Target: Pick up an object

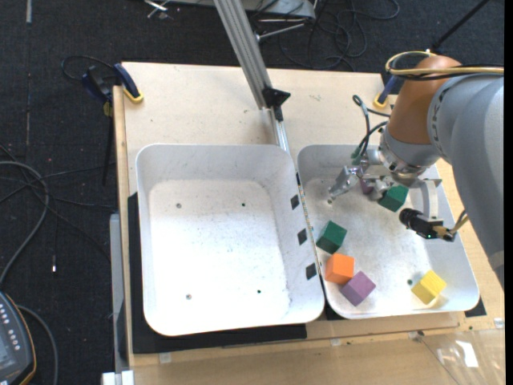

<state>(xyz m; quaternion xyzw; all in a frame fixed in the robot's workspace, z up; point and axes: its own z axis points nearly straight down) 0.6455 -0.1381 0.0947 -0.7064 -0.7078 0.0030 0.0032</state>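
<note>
We see the gripper (353, 181) low in the far part of the right bin (457, 295), reaching in from the right, with the grey arm (473, 127) and its orange band (413, 107) above it. A metal tip juts out to the left of the wrist, but we cannot tell from this slant how the gripper is set, and nothing we can make out sits inside it. The nearest candidate is a dark green block (393, 197), just beside the wrist on its right and toward the near side, partly tucked under the arm, so it lies behind the tip, not ahead of it. A small purple patch (369, 188) shows next to it, too hidden to name. Further toward the near rim we see a second green block (331, 237), then an orange block (340, 268) touching a purple block (357, 287), and a yellow block (430, 286) well apart at the near right. All are cubes, so none has a long axis worth aligning to; each sits turned at a slight angle to the bin walls. We judge that the coming move turns on drawing the tip back toward the dark green block, or shifting nearward to the second green one. The left bin (152, 167) shares the desk (208, 103).
</note>
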